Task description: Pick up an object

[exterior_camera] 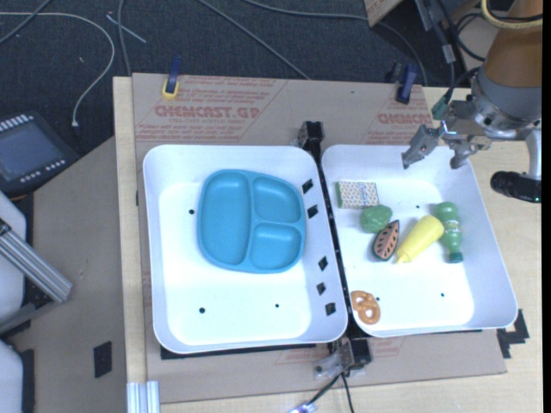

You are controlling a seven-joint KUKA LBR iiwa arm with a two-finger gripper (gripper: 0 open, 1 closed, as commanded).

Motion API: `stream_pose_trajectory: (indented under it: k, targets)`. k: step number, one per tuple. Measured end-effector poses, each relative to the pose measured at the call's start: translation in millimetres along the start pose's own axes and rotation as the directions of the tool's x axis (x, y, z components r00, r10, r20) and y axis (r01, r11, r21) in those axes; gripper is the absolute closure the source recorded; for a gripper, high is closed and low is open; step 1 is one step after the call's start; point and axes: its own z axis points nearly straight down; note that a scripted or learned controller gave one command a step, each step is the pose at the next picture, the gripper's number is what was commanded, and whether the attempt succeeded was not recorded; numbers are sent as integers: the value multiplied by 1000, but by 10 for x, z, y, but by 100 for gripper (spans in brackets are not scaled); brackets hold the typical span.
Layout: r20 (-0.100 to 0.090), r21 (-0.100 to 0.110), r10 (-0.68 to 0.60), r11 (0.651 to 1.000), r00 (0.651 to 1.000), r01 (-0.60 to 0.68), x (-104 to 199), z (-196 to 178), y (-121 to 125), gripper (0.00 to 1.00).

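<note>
The arm (516, 50) runs off the top right corner, so most of its body is cut away. On the left edge a dark screen (26, 149) and a metal rail (30, 261) are both clipped, and the print on the small packet (356, 194) is too fine to read.

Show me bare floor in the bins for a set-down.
Left bin: wide strip in front of the blue plate. Right bin: front patch between pretzel and near rim. Crowded mid-bin around the yellow piece; gripper hangs over the back.
</note>
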Motion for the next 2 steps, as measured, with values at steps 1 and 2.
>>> stream_pose_trajectory:
  k: [1, 2]
  targets:
    - [0, 4, 1, 1000, 1000, -1, -62, 528, 79, 0]
    - [-1, 5, 1, 1000, 1000, -1, -84, 1069, -25, 0]
